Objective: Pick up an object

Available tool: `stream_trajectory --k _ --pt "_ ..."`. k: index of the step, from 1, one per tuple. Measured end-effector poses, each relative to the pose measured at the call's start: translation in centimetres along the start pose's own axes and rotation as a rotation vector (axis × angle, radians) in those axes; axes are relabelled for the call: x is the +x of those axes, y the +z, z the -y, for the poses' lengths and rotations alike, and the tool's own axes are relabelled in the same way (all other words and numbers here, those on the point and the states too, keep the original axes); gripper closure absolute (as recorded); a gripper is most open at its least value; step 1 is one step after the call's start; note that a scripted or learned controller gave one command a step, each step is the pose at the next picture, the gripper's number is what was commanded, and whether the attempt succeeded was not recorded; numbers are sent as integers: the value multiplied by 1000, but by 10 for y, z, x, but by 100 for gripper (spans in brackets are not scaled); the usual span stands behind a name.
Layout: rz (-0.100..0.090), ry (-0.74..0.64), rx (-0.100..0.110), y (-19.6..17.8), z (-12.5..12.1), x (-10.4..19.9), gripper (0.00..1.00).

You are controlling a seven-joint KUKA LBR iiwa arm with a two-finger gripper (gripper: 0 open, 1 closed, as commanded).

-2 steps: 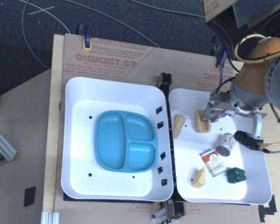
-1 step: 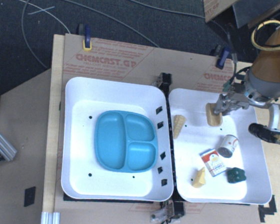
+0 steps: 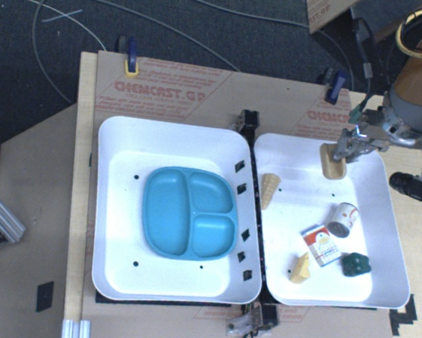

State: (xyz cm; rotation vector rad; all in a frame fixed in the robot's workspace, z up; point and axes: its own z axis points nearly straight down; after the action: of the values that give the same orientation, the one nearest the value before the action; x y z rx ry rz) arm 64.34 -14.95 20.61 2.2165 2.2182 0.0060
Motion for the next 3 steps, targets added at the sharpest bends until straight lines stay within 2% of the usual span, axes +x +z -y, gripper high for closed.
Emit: stream_trajectory --k 1,2,3 --pt "0 -1 0 -55 -2 0 100" --pt "-4 -5 8 -61 5 52 100" --pt "-3 -4 11 -44 14 108 100"
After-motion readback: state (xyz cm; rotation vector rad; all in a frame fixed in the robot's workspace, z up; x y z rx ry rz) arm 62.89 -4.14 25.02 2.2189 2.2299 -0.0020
